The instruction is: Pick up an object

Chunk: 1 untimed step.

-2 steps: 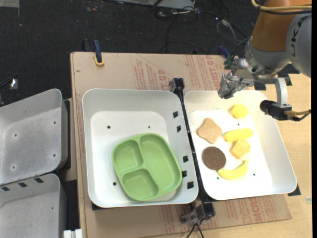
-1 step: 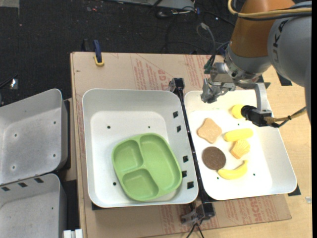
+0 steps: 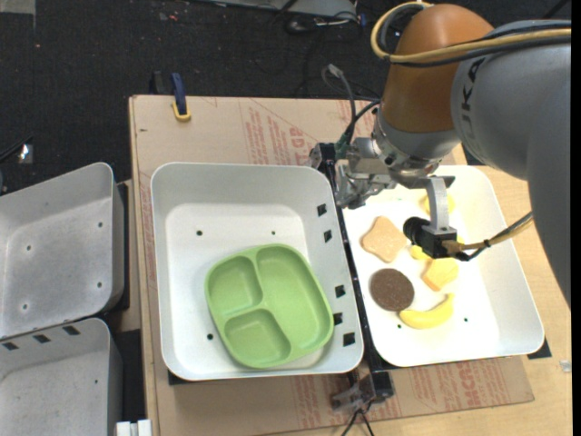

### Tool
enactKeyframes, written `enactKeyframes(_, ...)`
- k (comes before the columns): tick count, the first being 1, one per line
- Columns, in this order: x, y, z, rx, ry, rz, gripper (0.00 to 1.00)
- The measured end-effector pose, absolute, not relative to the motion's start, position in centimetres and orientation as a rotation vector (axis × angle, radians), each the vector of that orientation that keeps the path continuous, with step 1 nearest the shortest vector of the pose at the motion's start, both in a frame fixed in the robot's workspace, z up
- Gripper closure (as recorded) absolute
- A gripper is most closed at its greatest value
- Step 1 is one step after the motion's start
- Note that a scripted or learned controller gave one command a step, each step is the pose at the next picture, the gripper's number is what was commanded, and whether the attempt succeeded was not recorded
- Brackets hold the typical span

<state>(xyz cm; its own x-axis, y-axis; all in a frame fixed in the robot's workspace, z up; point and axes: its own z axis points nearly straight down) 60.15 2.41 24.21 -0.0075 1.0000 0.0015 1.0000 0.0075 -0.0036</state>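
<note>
step: lining up a pick | gripper (image 3: 360,180) hangs over the right bin (image 3: 495,327) at its top-left corner, grip state honestly can't tell | closest target: toy toast slice (image 3: 382,238), just below it | tip: I'd centre over the toast and keep clear of the bin wall

Green divided plate (image 3: 268,307) in left bin (image 3: 236,175), toast (image 3: 383,238), brown disc (image 3: 391,289), banana (image 3: 427,314) in right bin (image 3: 495,321), pincer (image 3: 356,182) near toast

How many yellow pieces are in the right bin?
3 clear: a banana nearest the front, a wedge just behind it, a small bit between wedge and toast. The arm may hide more.
</note>
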Motion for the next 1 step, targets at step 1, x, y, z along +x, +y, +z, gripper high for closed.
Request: enactKeyframes(1, 58.84, 7.42, 22.7, -2.211, -2.227, 0.002, 1.0)
